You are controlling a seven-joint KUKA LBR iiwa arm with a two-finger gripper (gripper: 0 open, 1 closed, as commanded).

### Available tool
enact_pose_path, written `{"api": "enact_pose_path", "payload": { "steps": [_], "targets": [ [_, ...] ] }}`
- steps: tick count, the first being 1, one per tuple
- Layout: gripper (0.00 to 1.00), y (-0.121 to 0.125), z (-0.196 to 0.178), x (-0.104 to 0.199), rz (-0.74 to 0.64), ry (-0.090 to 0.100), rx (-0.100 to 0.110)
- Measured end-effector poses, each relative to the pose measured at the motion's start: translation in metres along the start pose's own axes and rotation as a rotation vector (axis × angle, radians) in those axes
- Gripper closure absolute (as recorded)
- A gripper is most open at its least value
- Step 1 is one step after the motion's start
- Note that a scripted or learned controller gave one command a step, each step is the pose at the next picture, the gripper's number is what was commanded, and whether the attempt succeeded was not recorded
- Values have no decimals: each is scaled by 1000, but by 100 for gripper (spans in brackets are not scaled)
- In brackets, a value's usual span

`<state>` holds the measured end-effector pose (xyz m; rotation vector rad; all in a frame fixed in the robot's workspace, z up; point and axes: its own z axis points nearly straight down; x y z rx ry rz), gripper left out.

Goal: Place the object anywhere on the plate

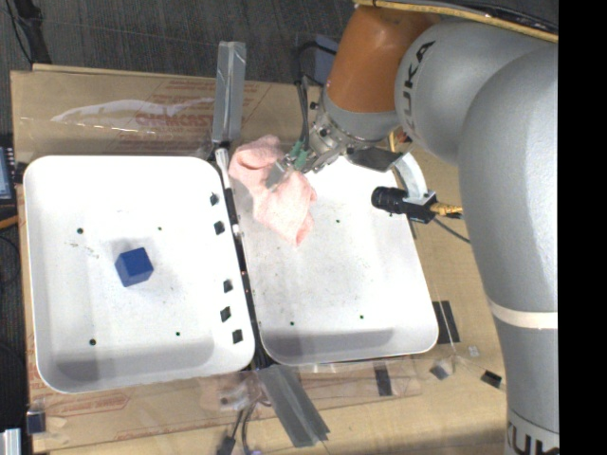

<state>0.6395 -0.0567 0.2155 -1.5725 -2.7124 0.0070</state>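
A crumpled pink soft object (287,211) hangs in the back left part of the right bin (379,292). Its upper lobe (252,160) reaches the bin's back left corner. My gripper (287,167) comes down from the orange-banded wrist and is shut on the pink object where the two lobes meet. A small blue cube (135,265) lies on the floor of the left bin (57,330), far from the gripper.
A raised divider with black clips (228,254) separates the two bins. A black cable fitting (403,201) juts over the right bin's right rim. The large grey arm body (503,159) covers the right side of the bench.
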Motion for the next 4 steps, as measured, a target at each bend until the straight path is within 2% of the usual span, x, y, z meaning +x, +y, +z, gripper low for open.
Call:
{"api": "enact_pose_path", "payload": {
  "steps": [2, 3, 4],
  "targets": [
    [100, 32, -10, 83, -805, -4, -3],
    [100, 44, -10, 130, -1055, -2, -1],
    [0, 44, -10, 130, -1054, -3, -1]
  ]
}}
